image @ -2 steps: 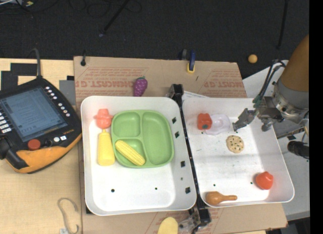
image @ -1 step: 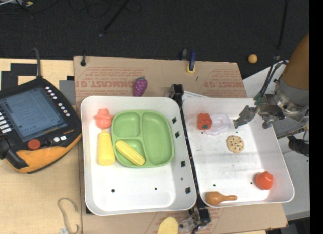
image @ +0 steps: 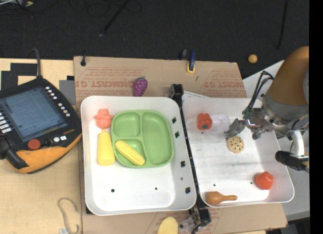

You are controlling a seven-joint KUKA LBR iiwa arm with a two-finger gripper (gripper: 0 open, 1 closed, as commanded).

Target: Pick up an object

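Where hand [image: 238, 128] hovers, cookie [image: 235, 144] just below

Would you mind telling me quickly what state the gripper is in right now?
Gripper: over the right bin, just above the cookie; nothing seen held; open or shut cannot be told.

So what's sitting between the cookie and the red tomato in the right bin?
Nothing: in the camera view, the stretch of white bin floor from the cookie to the tomato is bare.
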